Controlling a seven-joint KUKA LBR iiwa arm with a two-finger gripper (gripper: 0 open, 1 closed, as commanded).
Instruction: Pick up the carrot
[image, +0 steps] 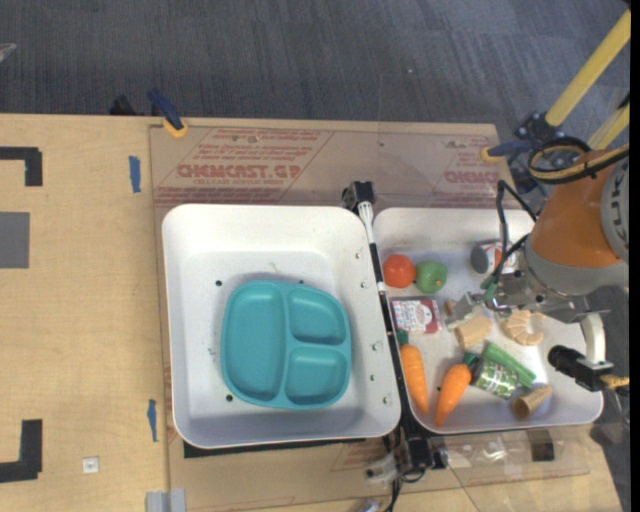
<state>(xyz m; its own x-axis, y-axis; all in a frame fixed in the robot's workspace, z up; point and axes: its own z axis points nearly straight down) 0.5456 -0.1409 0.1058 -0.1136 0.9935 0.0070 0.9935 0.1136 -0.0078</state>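
On the bench (80, 300) sit two white bins side by side. The left bin (190, 300) holds a teal plate (285, 343) with three sections. The arm (575, 225), grey with an orange band, reaches in from the right over the right bin (450, 222), which is crowded with small items. Its gripper (510, 290) hangs low near the bin's middle, just above some tan pieces (475, 330); whether the claw is released or clenched cannot be told here. Two carrots lie near the bin's front left: one carrot (414, 378) along the left wall, the second carrot (452, 390) tilted just beside it, its top near a green can (503, 370). Neither touches the gripper. Further back are a pink packet (414, 316), a red tomato (400, 270) and a green ball (431, 276), side by side.
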